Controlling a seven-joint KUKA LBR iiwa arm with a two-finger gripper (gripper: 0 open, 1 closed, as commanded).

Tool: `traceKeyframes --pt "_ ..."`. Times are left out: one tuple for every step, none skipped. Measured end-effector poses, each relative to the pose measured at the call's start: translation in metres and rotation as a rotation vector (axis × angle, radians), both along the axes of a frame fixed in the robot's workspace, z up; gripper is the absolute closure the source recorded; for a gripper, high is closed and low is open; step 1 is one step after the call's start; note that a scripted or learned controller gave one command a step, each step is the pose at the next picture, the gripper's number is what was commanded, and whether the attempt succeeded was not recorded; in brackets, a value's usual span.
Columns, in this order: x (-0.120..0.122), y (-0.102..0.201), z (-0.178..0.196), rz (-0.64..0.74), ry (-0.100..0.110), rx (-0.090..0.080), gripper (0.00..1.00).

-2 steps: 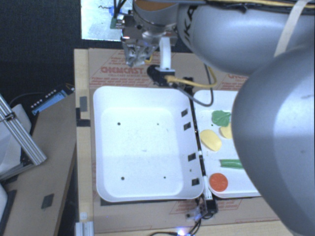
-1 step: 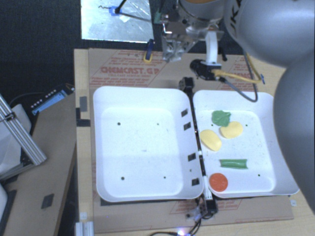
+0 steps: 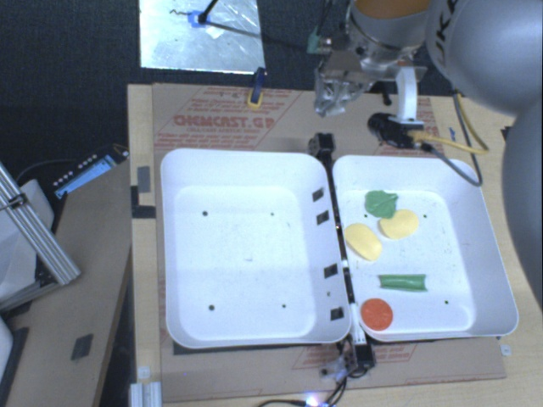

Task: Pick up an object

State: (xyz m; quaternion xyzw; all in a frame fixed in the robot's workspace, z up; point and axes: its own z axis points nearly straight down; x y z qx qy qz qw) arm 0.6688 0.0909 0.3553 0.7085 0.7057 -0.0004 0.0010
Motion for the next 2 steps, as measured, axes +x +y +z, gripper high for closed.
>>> traceKeyframes --pt "0.000 0.028 0.013 0.009 -0.002 0.003 1.00" --pt "0.000 0.047 0.028 0.009 -0.003 0.003 1.00"
